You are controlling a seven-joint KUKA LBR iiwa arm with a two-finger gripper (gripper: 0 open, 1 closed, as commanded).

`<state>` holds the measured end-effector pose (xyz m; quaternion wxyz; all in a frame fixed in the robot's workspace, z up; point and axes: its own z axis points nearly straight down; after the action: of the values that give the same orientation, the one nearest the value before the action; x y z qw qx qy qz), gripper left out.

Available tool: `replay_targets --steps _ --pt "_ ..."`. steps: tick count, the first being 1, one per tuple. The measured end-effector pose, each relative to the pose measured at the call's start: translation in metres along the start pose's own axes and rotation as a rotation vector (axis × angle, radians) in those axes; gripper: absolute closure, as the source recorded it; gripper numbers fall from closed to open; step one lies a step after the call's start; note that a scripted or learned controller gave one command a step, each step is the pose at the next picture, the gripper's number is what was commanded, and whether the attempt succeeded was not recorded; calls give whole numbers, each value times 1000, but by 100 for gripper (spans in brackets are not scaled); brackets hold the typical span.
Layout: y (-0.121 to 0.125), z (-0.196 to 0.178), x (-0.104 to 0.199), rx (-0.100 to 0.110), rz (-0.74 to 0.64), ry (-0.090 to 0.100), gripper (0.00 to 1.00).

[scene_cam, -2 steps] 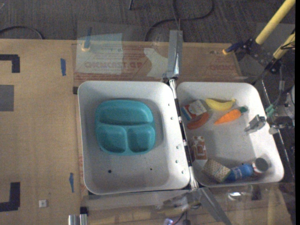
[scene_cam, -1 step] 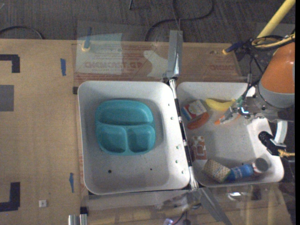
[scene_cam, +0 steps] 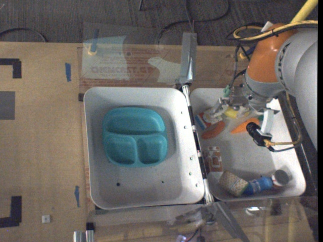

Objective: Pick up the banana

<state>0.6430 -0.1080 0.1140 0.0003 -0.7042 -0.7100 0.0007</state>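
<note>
My gripper (scene_cam: 233, 106) hovers low over the banana (scene_cam: 231, 113) in the right bin (scene_cam: 252, 158), above the carrots (scene_cam: 213, 130); its state I cannot tell; next, secure and lift.

From my remote station, two bins sit side by side on the counter (scene_cam: 40, 150): the left bin (scene_cam: 101, 185) holds a divided tray (scene_cam: 135, 136); the right bin (scene_cam: 292, 180) holds scattered items, the gripper (scene_cam: 233, 110) over its far end.
</note>
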Motion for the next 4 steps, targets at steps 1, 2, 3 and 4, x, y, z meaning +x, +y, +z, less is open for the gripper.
replay_targets --steps 1,2,3,4 --pt "24 17 -5 17 68 12 0" --pt "27 17 -82 -4 37 5 0" --pt "27 5 -82 -5 35 -1 100" --pt "24 -77 -9 -1 323 0 100"
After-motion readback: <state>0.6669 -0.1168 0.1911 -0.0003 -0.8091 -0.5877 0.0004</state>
